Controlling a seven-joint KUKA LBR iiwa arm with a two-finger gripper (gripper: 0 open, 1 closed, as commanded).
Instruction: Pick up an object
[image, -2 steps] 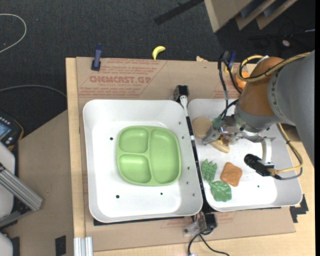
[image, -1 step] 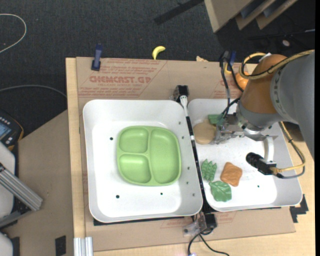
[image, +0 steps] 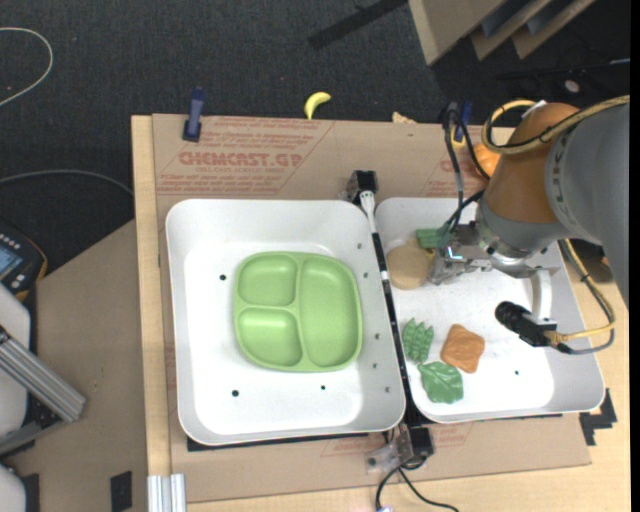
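Two shallow white bins sit side by side on the table, both smooth, glossy plastic with rounded corners. The left bin (image: 195, 330) carries one thing: a pale green divided plate (image: 298, 310), matte and rounded-square, moulded into three compartments. The right bin (image: 575, 385) carries five loose things. A tan round disc (image: 405, 267), flat and dull, lies near the bin's left wall. Two dark green leafy pieces with ragged edges lie toward the near side: one leaf (image: 416, 339) just beside the left wall, another leaf (image: 441, 382) below it. An orange lump (image: 463, 348), rough and blocky, lies just right of the leaves, close to them. A small green piece (image: 430, 238) shows at the far side, partly hidden by the arm. The claw (image: 447, 262) hangs low over the right bin, just beside the tan disc; whether its fingers stand apart or together cannot be told.
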